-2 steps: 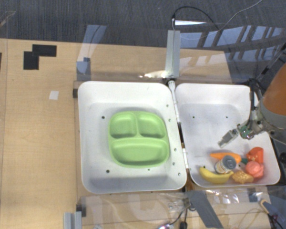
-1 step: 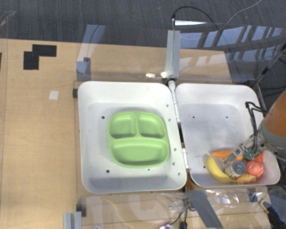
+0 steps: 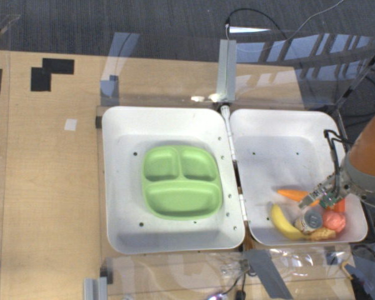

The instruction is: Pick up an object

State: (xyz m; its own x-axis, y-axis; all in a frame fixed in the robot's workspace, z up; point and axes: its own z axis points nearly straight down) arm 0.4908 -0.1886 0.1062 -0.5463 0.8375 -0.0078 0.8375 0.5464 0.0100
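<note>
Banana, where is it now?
Camera view: the banana lies in the right bin, near its front edge, below the carrot and left of the red fruit.

Even, bright light is falling from overhead, washing the two white bins (image 3: 175, 120) almost flat. Soft, faint shadows are gathering inside their walls and under the green plate (image 3: 181, 181). Pale glare streaks are shining across clear panels at the back and front. Small things in the right bin's corner are looking slightly blurred.
</note>
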